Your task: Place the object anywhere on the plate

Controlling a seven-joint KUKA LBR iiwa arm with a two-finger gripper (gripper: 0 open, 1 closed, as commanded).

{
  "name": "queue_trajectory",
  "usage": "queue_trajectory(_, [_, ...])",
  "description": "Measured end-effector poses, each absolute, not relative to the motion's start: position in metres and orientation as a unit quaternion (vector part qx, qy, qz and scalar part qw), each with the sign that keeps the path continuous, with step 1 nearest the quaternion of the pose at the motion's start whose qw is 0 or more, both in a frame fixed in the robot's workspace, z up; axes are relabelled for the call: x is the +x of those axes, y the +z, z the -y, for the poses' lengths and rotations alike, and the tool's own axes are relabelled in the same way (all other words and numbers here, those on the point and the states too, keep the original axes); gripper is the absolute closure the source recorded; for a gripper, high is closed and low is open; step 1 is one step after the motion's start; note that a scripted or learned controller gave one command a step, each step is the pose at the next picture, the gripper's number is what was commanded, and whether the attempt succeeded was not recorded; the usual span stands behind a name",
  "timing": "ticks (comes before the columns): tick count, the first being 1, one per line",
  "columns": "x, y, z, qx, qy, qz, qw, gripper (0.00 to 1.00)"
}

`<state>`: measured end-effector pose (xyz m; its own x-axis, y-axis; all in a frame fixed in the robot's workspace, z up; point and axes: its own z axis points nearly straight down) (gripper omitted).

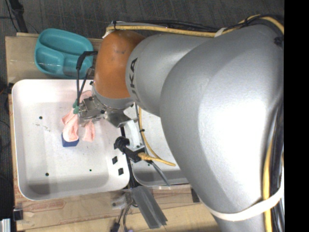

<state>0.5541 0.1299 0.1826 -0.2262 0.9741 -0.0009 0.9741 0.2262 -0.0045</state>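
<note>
A pink soft object (72, 123) with a blue end (70, 140) lies in the left white bin (29, 178), near its right side. My gripper (90, 114) is low over the object's right part, and a pink strip (90, 133) shows just below it. Whether the object is touched or gripped cannot be made out, because the wrist hides the contact. A teal plate-like dish (60, 52) sits beyond the bin's far edge at the top left, apart from the gripper and the pink object.
The grey arm with its orange band (113, 64) covers the right bin almost wholly; only a strip of it (154, 175) shows. Cables (145, 153) hang by the wall between the bins. The bench's wooden edge (43, 206) runs along the front.
</note>
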Motion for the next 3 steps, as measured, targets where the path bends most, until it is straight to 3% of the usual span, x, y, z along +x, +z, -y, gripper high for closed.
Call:
queue_trajectory(1, [0.475, 0.253, -0.199, -0.618, 0.0007, 0.786, 0.001, 1.00])
queue_trajectory(2, [0.497, 0.236, -0.163, -0.653, 0.0029, 0.757, 0.002, 1.00])
queue_trajectory(3, [0.476, 0.262, -0.099, -0.662, 0.0018, 0.750, 0.002, 1.00])
